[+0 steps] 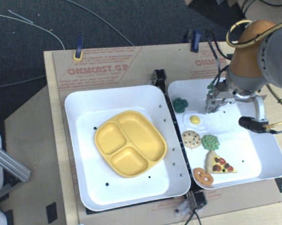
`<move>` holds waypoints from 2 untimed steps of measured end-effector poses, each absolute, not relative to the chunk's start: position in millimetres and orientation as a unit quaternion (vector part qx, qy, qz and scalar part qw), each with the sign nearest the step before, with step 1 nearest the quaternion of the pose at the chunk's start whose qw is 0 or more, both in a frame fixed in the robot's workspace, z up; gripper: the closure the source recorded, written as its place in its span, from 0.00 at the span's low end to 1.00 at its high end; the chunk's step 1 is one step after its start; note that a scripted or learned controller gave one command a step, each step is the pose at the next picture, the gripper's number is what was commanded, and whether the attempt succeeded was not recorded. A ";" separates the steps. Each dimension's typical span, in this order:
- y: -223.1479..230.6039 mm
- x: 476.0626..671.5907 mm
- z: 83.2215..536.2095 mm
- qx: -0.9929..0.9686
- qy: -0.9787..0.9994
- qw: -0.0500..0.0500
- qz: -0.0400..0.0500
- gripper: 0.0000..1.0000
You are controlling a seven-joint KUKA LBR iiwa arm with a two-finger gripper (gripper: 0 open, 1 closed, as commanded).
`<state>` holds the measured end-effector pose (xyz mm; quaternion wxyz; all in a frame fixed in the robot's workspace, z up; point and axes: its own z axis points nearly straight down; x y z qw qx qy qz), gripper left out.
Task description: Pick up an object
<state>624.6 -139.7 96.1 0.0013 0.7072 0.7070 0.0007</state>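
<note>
My gripper hangs over the upper middle of the right bin, above bare white floor. Left of it lies a small dark green piece. A fried egg toy rests just below and left of the gripper. Further down sit a cookie, a green broccoli piece, a pizza slice and a small brown donut. I see nothing held at the gripper.
The left bin holds a yellow divided plate. A black divider runs between the bins. The grey arm with its orange band enters from the upper right, and a black fitting juts out over the right bin.
</note>
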 end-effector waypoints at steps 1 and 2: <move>-138.8 626.7 137.2 0.707 0.707 0.001 0.001 1.00; -134.2 623.8 198.9 0.707 0.708 0.003 0.002 1.00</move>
